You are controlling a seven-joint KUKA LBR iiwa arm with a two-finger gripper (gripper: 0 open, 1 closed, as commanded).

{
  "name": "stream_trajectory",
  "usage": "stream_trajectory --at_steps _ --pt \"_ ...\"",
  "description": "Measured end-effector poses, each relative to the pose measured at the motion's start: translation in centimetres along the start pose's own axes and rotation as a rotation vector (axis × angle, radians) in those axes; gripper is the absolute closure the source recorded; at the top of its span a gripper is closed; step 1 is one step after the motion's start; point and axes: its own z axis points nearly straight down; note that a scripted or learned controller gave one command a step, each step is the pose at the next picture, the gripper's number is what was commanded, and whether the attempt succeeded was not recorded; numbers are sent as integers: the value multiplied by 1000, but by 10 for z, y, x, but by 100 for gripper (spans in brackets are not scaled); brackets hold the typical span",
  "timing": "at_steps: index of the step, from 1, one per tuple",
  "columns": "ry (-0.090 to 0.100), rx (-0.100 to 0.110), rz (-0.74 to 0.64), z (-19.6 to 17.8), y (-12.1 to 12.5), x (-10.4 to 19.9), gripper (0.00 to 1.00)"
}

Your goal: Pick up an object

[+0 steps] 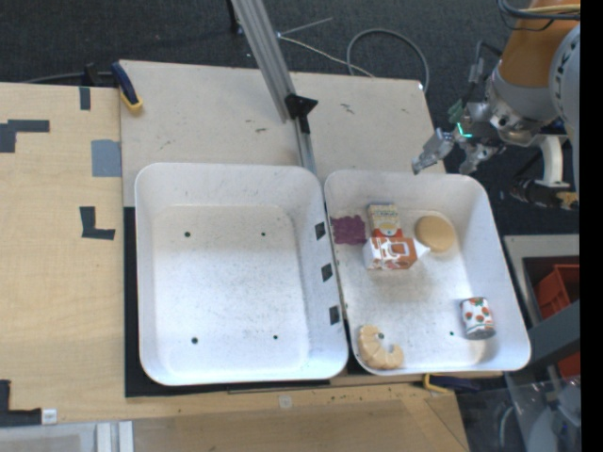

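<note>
The two-finger gripper [450, 151] hangs at the frame's upper right, fingers spread and empty, above the right white bin [497, 243]; the red-and-white carton [389, 243] lies mid-bin, unpicked, so everything remains.

Right bin [490, 224] holds them all: a red-and-white carton [390, 250] lying flat near the middle, a small printed box [382, 217] touching its far end, a purple piece [349, 229] just left of that (shape hard to tell), a round tan bun [436, 233] to the right, a croissant [380, 347] at the near-left corner, and a little can [478, 317] by the right wall.
</note>
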Motion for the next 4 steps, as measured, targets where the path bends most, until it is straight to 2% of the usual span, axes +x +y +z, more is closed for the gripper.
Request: stream_trajectory --at_steps 1,3,4 --pt "-2 -4 -1 -3 1 0 0" --pt "-1 0 -1 93 1 13 0" --pt "2 -4 -1 144 2 15 0"
